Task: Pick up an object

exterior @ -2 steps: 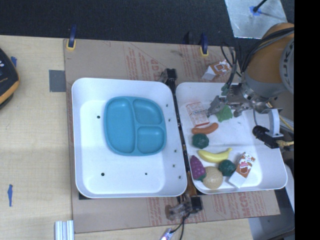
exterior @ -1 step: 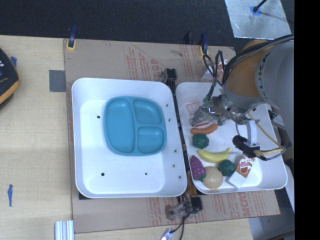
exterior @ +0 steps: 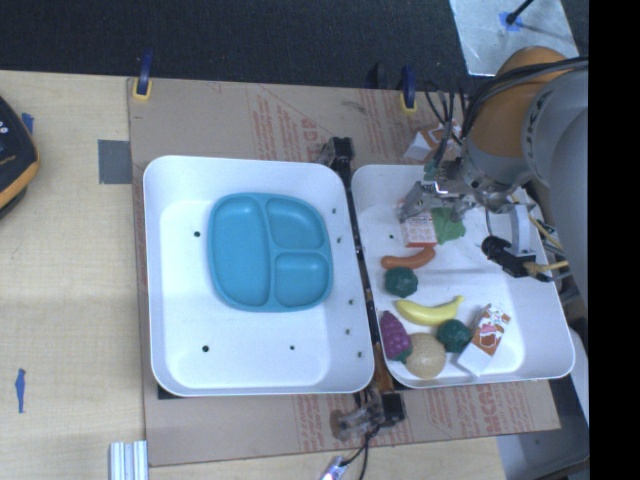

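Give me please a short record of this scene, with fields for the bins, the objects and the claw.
left bin: holds a blue divided plate
right bin: holds toy food
objects in right bin: orange carrot, dark green piece, banana, purple grapes, beige round piece, small packet
claw: low over the back of the right bin, above a red and white packet and a green item
grasp: cannot tell
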`<state>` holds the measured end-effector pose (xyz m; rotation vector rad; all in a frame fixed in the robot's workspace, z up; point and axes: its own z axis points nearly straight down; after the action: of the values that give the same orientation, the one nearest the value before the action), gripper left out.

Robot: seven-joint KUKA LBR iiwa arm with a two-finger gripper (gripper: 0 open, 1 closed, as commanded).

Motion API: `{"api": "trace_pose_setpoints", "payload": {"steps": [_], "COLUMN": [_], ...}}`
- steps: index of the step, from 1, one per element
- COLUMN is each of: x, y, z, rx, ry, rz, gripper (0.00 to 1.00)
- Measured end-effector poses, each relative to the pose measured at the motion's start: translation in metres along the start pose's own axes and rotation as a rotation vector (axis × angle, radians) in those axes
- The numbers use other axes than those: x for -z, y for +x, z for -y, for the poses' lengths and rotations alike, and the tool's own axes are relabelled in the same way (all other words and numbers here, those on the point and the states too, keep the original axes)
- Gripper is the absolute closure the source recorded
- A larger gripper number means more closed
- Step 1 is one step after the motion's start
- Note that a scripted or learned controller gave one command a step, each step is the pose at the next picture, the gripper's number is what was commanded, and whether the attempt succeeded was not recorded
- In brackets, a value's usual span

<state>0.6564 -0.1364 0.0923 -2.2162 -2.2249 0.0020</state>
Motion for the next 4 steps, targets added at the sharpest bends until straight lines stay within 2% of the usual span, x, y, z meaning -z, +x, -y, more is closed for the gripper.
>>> {"api": "trace_pose_setpoints", "payload": {"steps": [1, 2, 3, 4], "x": [0.046, 0.004, 0.004, 0.015], "y": [-0.053, -0.031, -0.066, -0.066], "z": [0.0, 0.033, 0.0, 0.0], "rx": [-0.002, -0.002, -0.001, 0.002], "ry": [0.0, -0.008, 0.0, 0.0], "rz": [0.001, 0.004, 0.0, 0.001], "gripper": [0.0, 0.0, 0.0, 1.0]}}
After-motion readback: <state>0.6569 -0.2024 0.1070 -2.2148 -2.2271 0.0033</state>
